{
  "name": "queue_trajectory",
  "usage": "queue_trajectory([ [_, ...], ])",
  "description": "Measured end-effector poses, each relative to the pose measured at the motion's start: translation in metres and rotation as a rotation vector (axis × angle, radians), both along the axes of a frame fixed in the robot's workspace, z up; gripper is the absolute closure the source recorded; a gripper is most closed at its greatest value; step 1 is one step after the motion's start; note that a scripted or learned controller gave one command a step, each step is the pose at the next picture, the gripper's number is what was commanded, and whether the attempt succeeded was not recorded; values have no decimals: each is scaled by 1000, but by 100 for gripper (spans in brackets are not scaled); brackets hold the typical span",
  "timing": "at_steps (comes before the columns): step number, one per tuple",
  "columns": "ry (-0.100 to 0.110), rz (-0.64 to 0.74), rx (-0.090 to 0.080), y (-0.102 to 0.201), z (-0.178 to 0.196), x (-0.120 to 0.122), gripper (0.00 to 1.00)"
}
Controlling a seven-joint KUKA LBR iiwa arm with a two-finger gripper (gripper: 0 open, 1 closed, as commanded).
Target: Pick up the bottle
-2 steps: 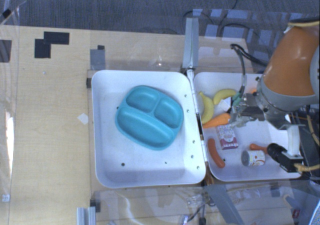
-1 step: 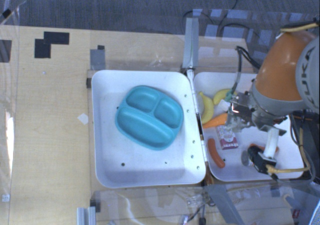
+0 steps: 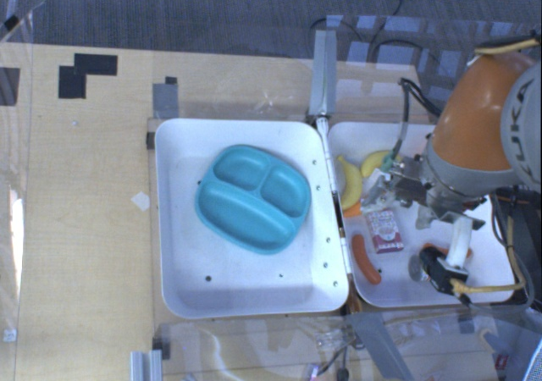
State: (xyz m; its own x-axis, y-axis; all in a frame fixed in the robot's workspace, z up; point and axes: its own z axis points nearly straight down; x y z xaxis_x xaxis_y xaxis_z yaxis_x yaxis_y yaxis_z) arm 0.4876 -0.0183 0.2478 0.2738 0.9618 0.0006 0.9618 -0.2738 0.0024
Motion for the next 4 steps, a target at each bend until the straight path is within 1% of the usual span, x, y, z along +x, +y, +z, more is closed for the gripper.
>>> queue_trajectory([
  [1, 1, 205, 0, 58, -63, -1, 0],
  [2, 0, 264, 0, 70, -63, 0, 0],
  [3, 0, 360, 0, 100, -63, 0, 0],
  [4, -29, 368, 0, 132, -155, 8, 0],
])
